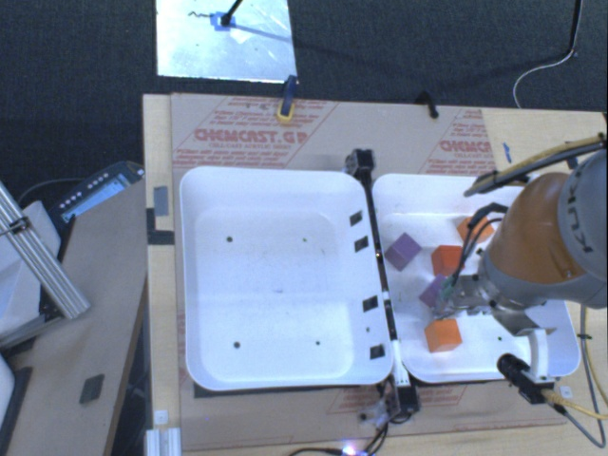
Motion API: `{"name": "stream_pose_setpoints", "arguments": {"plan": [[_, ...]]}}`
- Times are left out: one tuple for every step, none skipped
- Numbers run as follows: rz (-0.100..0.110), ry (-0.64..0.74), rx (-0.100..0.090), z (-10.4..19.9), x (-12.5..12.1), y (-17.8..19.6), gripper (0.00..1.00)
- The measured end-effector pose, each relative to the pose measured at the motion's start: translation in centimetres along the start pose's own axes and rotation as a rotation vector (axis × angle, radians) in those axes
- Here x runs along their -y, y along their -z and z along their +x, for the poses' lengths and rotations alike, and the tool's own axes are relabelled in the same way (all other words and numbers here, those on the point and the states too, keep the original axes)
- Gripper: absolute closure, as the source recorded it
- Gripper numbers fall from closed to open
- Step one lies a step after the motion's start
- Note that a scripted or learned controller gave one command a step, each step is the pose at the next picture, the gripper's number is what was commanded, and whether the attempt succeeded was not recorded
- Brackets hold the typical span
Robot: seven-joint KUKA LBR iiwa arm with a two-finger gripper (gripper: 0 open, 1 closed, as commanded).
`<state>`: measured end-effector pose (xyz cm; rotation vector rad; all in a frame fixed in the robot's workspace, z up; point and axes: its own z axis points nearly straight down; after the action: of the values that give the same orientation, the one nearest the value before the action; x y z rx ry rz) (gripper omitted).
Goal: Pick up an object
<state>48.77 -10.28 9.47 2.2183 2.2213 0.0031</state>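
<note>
The right bin holds several small blocks. A purple block lies near its left wall, with an orange block just to its right. Another orange block peeks out from behind the arm further back. Close to the bin's front lies an orange cube. A second purple block sits between the two orange ones, and my gripper is low in the bin, right against its right side. The grey and orange arm covers the bin's right half.
The left bin stands beside the right one, with a black-clipped divider between them. A cardboard sheet lies under both bins. A cable crosses above the arm at the right.
</note>
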Motion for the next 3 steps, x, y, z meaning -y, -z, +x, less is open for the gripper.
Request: {"name": "stream_pose_setpoints", "arguments": {"plan": [[-0.017, 0.012, 0.001, 4.9, -11.9, 9.6, 1.00], [0.006, -0.001, -0.002, 6.3, -2.7, 10.8, 1.00], [-0.001, 0.007, -0.002, 9.7, 0.1, 15.1, 1.00]]}}
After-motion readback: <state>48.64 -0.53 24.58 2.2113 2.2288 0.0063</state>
